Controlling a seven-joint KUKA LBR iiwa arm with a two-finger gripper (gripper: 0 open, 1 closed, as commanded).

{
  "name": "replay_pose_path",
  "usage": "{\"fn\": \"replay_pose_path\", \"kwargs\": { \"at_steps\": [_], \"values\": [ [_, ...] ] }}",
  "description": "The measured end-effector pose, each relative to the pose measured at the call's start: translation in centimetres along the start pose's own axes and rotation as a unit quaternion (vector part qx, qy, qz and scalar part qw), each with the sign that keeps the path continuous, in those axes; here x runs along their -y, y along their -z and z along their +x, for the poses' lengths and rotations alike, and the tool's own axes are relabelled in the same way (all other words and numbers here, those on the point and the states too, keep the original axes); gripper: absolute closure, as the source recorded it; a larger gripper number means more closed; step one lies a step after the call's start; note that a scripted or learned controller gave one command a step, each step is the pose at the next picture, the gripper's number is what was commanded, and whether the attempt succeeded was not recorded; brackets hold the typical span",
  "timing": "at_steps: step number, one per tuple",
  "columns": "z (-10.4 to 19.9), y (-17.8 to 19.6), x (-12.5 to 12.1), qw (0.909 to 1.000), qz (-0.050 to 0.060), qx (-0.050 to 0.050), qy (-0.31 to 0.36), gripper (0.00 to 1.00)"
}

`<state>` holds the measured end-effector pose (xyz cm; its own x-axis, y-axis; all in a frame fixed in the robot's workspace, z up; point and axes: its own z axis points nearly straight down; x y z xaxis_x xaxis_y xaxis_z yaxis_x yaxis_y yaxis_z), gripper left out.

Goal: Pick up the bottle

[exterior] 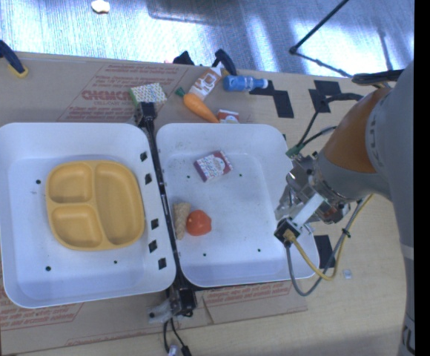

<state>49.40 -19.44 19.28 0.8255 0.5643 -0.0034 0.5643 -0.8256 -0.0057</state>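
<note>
The gripper (292,218) hangs over the right rim of the right bin (237,269), and its clutter of brackets and cable hides whether it is open or closed; I cannot tell, and nothing shows held in it. The bottle (243,84), blue, lies on its side on the worktop (304,106) beyond that bin's far rim, well apart from the gripper and outside both bins. The likely trouble comes from that placement. Nearer targets sit in the bin: a red packet (213,166), a red ball (198,222) and a beige lump (181,217), so a descent from here would probably take the wrong thing. An orange-and-white container (204,84) just beside the bottle could also be mistaken for it. Lying flat, the bottle may roll from a glancing touch.
</note>
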Motion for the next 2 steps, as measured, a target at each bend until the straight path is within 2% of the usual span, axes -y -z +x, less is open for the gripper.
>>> {"fn": "replay_pose_path", "kwargs": {
  "at_steps": [1, 2],
  "values": [
    [-2.17, 0.86, 0.02, 0.9992, 0.001, 0.0, -0.041, 1.0],
    [-2.43, 0.19, -0.33, 0.9921, -0.001, -0.001, -0.126, 1.0]
  ]
}}
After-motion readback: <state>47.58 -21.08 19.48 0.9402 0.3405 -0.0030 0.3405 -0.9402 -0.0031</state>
